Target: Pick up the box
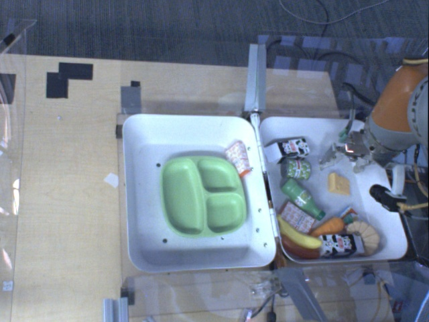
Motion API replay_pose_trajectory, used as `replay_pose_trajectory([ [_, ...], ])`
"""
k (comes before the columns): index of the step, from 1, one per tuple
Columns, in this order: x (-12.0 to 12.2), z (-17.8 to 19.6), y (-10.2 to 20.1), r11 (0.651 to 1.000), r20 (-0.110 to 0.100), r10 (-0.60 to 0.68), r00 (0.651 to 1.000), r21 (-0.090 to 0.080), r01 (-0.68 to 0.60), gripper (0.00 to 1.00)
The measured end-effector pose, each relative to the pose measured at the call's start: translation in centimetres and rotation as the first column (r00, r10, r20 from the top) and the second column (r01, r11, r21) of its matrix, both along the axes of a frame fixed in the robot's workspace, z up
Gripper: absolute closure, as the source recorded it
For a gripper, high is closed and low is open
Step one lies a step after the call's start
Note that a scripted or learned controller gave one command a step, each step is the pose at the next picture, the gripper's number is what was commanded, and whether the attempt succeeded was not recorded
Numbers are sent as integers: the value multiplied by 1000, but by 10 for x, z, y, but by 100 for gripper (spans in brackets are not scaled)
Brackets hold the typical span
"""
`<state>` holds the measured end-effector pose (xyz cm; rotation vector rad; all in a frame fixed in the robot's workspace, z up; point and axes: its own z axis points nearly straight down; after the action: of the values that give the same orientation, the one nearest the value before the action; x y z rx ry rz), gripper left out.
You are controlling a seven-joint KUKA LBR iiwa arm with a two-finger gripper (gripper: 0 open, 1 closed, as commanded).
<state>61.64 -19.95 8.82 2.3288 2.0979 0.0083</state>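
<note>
A small pink and white box [236,157] lies in the left bin [144,180], leaning on the right edge of the green divided plate [203,195]. A second, flat patterned box [295,216] lies in the right bin [395,243] between a green bottle [301,198] and a banana [299,237]. My gripper [347,158] hangs over the back of the right bin, just above a yellow cheese wedge [339,183]. Its fingers stand open with nothing between them, well apart from both boxes.
The right bin also holds a black and white carton [293,147], a green can [296,169], a carrot [328,227], a round biscuit [365,234] and another carton [336,245]. A metal divider [255,79] runs between the bins. Cables lie behind.
</note>
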Motion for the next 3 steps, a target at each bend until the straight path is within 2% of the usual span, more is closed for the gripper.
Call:
replay_pose_trajectory([
  [2,-111,2,1,993,4,-121,993,4,121,0],
  [3,-123,2,2,994,10,-108,994,0,108,0],
])
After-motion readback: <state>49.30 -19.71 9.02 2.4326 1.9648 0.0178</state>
